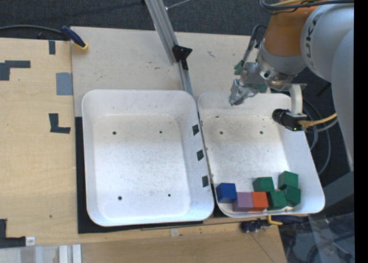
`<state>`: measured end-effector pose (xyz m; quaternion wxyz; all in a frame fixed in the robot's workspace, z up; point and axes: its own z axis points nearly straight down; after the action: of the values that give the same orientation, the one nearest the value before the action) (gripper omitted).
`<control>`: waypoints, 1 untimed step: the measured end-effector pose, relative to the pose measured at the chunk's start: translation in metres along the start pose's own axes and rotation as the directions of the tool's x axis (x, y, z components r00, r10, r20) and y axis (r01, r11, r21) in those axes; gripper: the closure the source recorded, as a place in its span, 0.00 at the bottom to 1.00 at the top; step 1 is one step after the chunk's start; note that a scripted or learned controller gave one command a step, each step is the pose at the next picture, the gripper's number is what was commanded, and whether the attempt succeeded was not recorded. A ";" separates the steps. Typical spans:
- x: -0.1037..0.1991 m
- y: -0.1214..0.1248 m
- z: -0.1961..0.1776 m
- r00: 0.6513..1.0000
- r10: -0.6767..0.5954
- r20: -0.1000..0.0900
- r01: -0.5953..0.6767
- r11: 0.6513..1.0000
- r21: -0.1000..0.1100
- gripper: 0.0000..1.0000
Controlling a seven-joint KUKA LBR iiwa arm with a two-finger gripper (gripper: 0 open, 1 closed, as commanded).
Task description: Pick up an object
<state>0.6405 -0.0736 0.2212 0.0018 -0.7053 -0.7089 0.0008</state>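
Note:
Several small blocks lie along the near edge of the right bin: a blue block, a purple block, an orange block and green blocks bunched at the near right corner. My gripper hangs above the far edge of the right bin, well away from the blocks. Nothing shows between its fingers, which look close together.
The left bin sits beside the right one, their rims touching. A slanted metal bar runs from the top of the view to the far edge between the bins. A blue and yellow clamp lies on the bench at far left.

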 end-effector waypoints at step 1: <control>0.059 -0.019 -0.006 1.000 -0.002 -0.001 0.002 1.000 -0.001 1.00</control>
<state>0.6214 -0.0143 0.2271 0.0015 -0.7044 -0.7098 0.0000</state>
